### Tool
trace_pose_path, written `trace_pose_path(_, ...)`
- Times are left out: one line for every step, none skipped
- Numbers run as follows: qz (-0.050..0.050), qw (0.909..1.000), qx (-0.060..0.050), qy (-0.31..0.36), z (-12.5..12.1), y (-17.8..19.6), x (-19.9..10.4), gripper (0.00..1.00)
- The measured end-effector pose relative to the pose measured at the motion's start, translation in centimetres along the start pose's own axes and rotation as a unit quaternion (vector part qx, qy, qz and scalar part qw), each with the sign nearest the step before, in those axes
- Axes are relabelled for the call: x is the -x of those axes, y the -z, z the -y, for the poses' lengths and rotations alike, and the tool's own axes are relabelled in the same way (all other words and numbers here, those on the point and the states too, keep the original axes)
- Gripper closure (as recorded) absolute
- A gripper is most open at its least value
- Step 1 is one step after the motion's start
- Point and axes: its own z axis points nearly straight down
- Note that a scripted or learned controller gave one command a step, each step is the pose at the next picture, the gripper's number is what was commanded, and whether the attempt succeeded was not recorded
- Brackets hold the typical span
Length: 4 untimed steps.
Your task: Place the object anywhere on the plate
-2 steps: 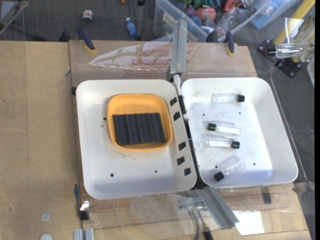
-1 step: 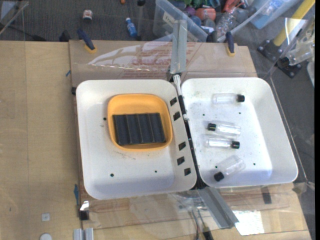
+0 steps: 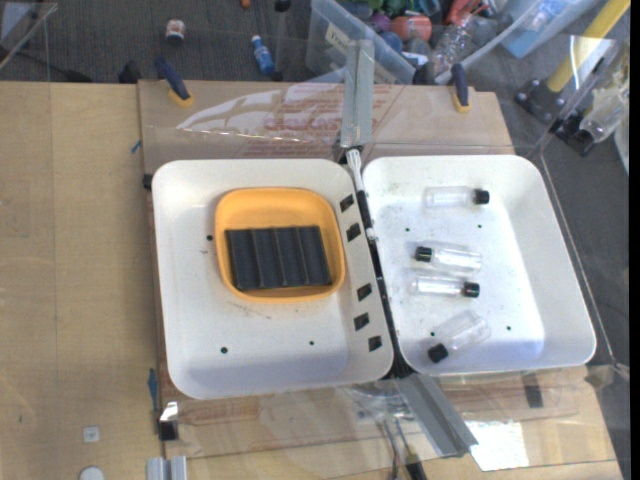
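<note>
An orange plate (image 3: 232, 211) sits in the left white bin (image 3: 190, 338), and a dark ribbed block (image 3: 279, 257) lies flat on its middle. In the right white bin (image 3: 560, 318) lie several clear plastic vials with black caps: one near the back (image 3: 452, 197), two side by side in the middle (image 3: 449, 258) (image 3: 445, 287), and one tilted near the front (image 3: 458, 333).
A metal divider strip with black tabs (image 3: 360, 268) runs between the two bins. A clear tote of colourful toys (image 3: 430, 8) stands behind the bench. Blue clamps (image 3: 172, 81) (image 3: 459, 86) hold the back board. Wooden bench surface lies to the left.
</note>
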Motion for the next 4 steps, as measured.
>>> trace_pose_path(0.000, 0.9994, 0.000, 0.035, -0.03, 0.01, 0.04, 1.00)
trace_pose_path(0.000, 0.9813, 0.001, 0.192, -0.03, -0.03, 0.03, 1.00)
trace_pose_path(0.001, 0.9349, 0.001, 0.355, -0.02, -0.08, 0.02, 1.00)
trace_pose_path(0.001, 0.8472, 0.002, 0.531, -0.04, -0.14, 0.01, 1.00)
